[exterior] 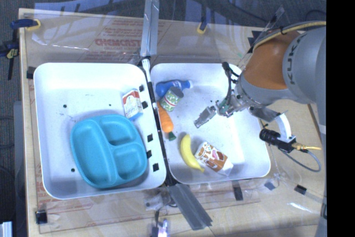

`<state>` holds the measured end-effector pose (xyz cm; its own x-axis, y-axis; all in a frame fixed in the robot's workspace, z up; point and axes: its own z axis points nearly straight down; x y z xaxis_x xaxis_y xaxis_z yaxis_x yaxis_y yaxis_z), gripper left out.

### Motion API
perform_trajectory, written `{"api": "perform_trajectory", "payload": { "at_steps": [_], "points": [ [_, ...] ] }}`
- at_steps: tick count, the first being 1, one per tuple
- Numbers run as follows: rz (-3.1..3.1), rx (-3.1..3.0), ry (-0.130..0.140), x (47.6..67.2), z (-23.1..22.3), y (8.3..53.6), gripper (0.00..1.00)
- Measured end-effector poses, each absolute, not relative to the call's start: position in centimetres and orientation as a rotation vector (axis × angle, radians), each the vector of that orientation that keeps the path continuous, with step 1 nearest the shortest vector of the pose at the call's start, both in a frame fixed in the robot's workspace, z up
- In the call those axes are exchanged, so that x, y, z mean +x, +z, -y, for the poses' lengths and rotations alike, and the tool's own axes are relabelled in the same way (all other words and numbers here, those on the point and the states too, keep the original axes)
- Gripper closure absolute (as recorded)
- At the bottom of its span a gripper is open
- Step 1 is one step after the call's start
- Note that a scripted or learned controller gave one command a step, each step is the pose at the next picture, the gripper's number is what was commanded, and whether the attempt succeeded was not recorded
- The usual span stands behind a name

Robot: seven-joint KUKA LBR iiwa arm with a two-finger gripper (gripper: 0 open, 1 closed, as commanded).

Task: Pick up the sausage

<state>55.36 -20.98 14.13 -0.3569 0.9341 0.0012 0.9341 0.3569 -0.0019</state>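
Note:
An orange-red, sausage-shaped piece [165, 119] lies along the left wall of the right bin [252, 144], just below a green can [171, 99]. My gripper [205, 115] hangs over the middle of that bin, to the right of the orange piece and well apart from it. The gripper points down and to the left. The grey arm with its orange band [266, 66] reaches in from the right.
In the right bin a blue bottle [169, 86] lies at the back left, and a banana [190, 154] and a printed carton [213, 158] lie near the front. The left bin [55, 86] holds a blue divided plate [108, 150] and a small red-and-white packet [131, 104].

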Motion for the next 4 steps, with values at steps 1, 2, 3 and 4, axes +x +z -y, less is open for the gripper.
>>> {"api": "perform_trajectory", "payload": {
  "at_steps": [1,2,3,4],
  "points": [
    [2.743,-1.530,0.001,54.1,18.7,9.2,0.00],
    [2.877,-1.267,0.001,64.0,20.8,9.3,0.00],
    [2.997,-0.943,0.000,60.0,20.9,9.3,0.00],
    [2.980,-1.006,0.001,65.0,20.6,9.4,0.00]
  ]
}}
